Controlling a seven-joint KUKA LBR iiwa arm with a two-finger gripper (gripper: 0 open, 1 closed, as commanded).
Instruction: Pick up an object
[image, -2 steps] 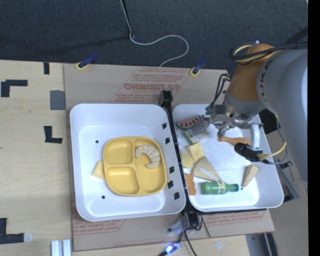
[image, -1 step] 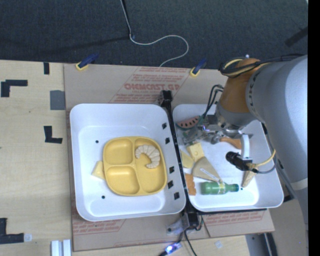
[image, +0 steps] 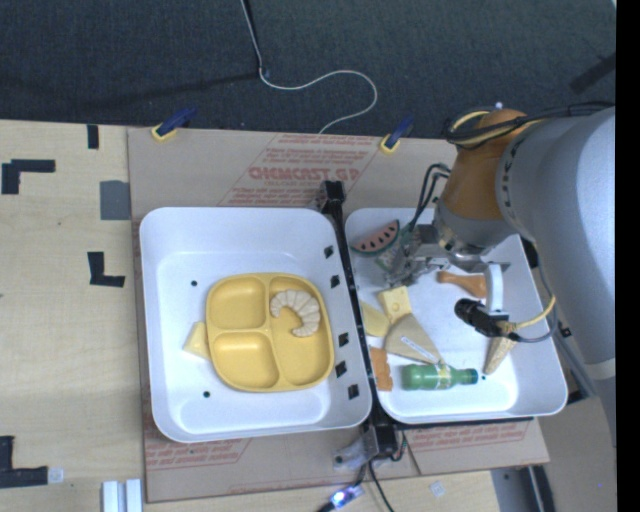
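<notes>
My gripper (image: 403, 260) is low in the upper left part of the right bin (image: 535, 400), just below a watermelon slice (image: 378, 240). A small yellow cheese block (image: 396, 301) lies right under it, with a pale wedge (image: 412, 338) and a green bottle (image: 437, 376) further toward the front. I see nothing clearly held in the gripper. The grey arm with its orange band (image: 480, 160) comes in from the upper right and covers the bin's back right corner.
The left bin (image: 170, 250) holds a yellow divided plate (image: 240, 365) with a pale shrimp-like piece (image: 297, 310) and a yellow slice (image: 196, 340) beside it. In the right bin also lie an orange strip (image: 381, 368), a brown piece (image: 470, 284) and a cone (image: 497, 352).
</notes>
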